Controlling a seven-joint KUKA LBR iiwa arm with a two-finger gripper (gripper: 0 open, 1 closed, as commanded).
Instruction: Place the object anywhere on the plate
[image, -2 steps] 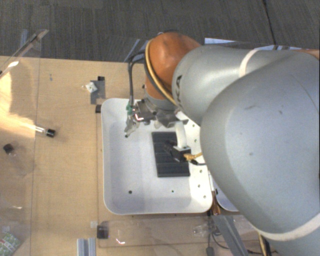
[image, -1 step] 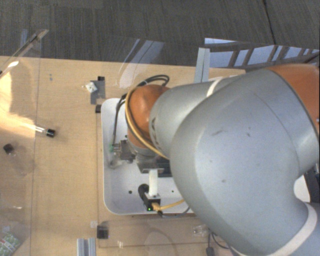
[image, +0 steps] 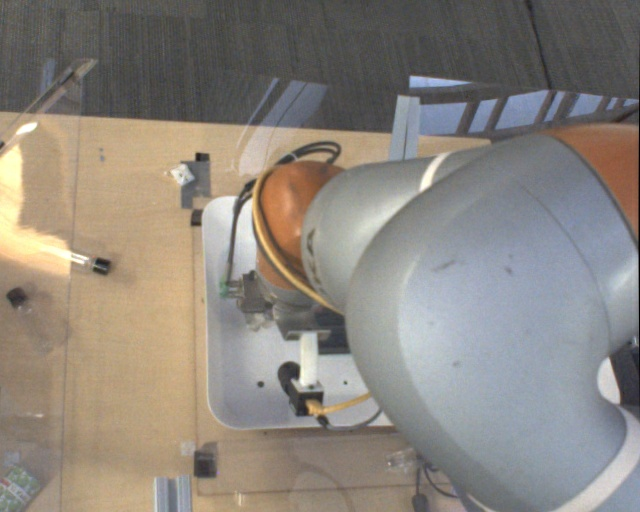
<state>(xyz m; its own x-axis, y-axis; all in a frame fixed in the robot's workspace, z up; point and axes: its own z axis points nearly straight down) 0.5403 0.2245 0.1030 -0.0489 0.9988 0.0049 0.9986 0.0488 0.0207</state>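
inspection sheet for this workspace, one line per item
surface: wooden bench with a white bin
job's things: nothing seen; the arm covers much of the bin
clutter: capped tube and a small dark thing on the bench, left of the bin
grippers: gripper over the bin, under the orange band
cables: yellow cable looped round the band; black cable beside it
surroundings: dark carpet beyond the bench
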